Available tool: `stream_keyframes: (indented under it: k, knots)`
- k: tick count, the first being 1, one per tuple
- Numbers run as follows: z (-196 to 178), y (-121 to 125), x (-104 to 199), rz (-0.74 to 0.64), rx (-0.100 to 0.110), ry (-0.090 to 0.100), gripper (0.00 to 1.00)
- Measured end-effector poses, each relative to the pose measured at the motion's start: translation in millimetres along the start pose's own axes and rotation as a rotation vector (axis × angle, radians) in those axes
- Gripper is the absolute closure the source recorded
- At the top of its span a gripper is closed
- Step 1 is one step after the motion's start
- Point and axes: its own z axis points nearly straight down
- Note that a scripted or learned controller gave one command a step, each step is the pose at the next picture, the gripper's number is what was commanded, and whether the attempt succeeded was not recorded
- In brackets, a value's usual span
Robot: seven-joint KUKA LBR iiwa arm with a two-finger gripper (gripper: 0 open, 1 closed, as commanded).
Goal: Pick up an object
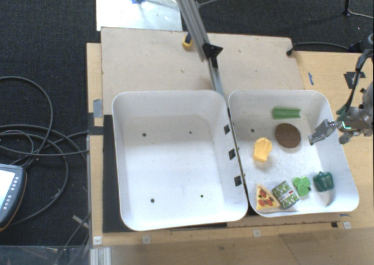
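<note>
The right bin (333, 112) holds several small objects. A green bar (286, 113) lies at the back, with a brown round disc (287, 135) just in front of it. A yellow piece (262, 149) sits nearer the middle. Along the front lie a pizza slice (266, 198), a green patterned box (285, 194), a light green piece (302, 185) and a dark green pepper (323, 181). My gripper (334, 134) hangs over the bin's right rim, right of the brown disc. It is open, with nothing between its fingers.
The left bin (123, 141) stands beside the right one, and a slanted metal bar (198, 30) runs from the back down to the divide between them. Cables and a tablet (9, 191) lie on the floor at the left.
</note>
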Motion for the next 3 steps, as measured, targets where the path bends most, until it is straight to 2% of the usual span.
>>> stream_keyframes:
  k: [1, 2, 3]
  knots:
    - [-1.9, 0.8, 0.0, 0.0, -0.004, -0.001, 0.0]
    - [51.3, 5.0, 9.9, 0.001, 0.001, 0.001, 0.0]
    - [100.7, -1.6, 18.2, 0.003, 0.002, 0.001, 0.0]
